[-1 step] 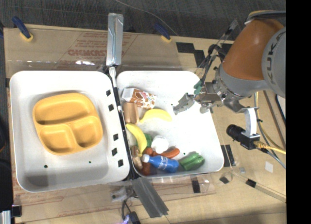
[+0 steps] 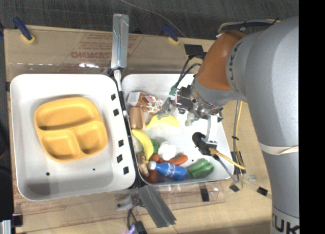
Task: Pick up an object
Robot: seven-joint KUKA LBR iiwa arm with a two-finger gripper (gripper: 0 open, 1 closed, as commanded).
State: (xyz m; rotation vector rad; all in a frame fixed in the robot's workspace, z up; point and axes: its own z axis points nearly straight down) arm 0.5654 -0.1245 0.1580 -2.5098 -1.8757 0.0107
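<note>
tool [image 2: 177,110] mid right bin [image 2: 223,174], objects [image 2: 167,162] below

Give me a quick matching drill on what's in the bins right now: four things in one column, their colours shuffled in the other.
Things:
1. divided tray in the left bin
2. bottle in the right bin
3. pepper in the right bin
4. band above the arm's wrist

Colours:
A. green
B. orange
C. yellow
D. blue

Pairs: 1-C, 2-D, 3-A, 4-B
</note>
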